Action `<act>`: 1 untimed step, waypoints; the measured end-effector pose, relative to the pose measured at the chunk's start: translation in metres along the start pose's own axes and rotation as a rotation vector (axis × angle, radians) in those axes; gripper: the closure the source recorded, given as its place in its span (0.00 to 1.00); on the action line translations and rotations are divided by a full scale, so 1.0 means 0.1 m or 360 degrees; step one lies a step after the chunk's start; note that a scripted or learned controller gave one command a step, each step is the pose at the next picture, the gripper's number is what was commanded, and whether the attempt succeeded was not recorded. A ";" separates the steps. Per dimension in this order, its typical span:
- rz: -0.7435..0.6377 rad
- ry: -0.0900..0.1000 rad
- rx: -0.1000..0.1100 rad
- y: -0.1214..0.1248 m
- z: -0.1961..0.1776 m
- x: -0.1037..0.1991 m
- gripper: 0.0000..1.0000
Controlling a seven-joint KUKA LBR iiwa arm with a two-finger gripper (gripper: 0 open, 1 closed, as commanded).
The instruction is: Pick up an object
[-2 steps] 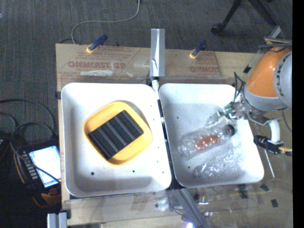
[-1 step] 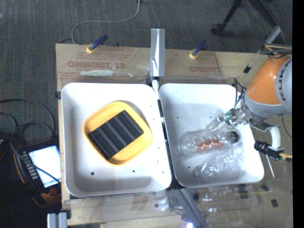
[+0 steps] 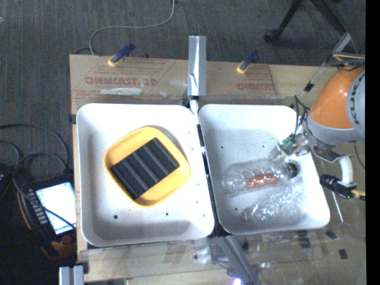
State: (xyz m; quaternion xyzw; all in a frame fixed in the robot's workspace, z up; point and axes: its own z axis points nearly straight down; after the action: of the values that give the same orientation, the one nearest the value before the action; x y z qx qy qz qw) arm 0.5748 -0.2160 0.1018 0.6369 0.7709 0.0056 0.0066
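Gripper [image 3: 292, 148] sits low at the right bin's [image 3: 237, 120] right edge by the clear bottle's [image 3: 258, 179] cap end, likely lining up a grab; can't tell its state; crumpled plastic [image 3: 274, 205] near the front edge, yellow tray [image 3: 148, 165] mid left bin [image 3: 95, 123].

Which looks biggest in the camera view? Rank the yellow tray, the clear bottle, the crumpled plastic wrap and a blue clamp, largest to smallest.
1. yellow tray, in the left bin
2. clear bottle and crumpled plastic wrap, both in the right bin; they look alike in size and the wrap's edges are hard to trace, so I leave them unranked
3. blue clamp
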 end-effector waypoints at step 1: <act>-0.0372 0.0007 0.0022 0.43 -1.27 0.82 1.00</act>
State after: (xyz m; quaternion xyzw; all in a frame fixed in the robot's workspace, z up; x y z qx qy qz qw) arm 0.5991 -0.1275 0.2298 0.5427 0.8399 0.0006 0.0012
